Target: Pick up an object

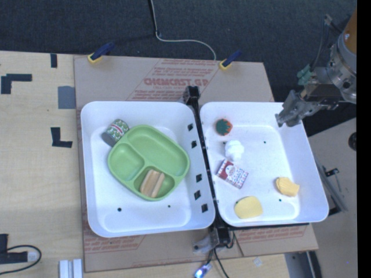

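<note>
**Inspector:** Five small things lie in the right bin (310, 172), seen from the overhead camera. At the far left, a round red-and-green ball (224, 125); below it a white lump (234, 149); then a red-and-white packet (232, 174) lying flat; a yellow disc (248, 207) near the front wall; a smaller yellow piece (287, 186) toward the right wall. All sit apart from one another.

**Clerk:** Which would you call the easiest to lift?

**Inspector:** The task names none, so any will serve. By my judgement all are light toys. The white lump looks soft and should give under the fingers. The packet is thin and flat, hard to get under. The yellow disc looks smooth and could slip; I would take it across its narrow width.

**Clerk:** And the gripper?

**Inspector:** The gripper (288, 114) hangs over the far right corner of that bin, well apart from every item. Nothing shows between its fingers. How far the jaws stand open I cannot tell; they read as one dark shape.

**Clerk:** Obstructions?

**Inspector:** The bin walls crowd the yellow disc and the smaller piece. The ball lies near the divider.

**Clerk:** The left bin?

**Inspector:** The left bin (93, 155) holds a green tray (165, 149) with a tan piece (152, 182) in one compartment, and a small grey-green block (115, 131) touching the tray's far left edge. A long reach; I would leave it.
</note>
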Controlling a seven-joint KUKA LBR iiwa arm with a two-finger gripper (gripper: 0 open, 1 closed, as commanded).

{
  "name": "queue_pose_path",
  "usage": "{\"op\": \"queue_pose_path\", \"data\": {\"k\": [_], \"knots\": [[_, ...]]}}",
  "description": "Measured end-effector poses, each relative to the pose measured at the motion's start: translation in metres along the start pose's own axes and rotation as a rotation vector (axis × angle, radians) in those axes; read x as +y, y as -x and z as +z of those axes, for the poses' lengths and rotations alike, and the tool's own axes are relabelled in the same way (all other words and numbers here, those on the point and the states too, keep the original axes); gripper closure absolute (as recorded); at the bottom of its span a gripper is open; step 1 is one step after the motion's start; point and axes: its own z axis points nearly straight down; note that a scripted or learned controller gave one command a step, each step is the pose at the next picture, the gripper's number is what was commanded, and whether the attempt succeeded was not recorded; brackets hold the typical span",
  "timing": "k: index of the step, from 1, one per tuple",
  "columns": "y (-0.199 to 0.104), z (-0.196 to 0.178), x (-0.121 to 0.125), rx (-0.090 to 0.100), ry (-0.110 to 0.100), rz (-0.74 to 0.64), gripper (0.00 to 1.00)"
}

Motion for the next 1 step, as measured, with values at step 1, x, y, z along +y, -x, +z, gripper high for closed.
{"op": "queue_pose_path", "data": {"k": [1], "knots": [[-0.0577, 0.0892, 0.0034, 0.002, -0.009, -0.004, 1.0]]}}
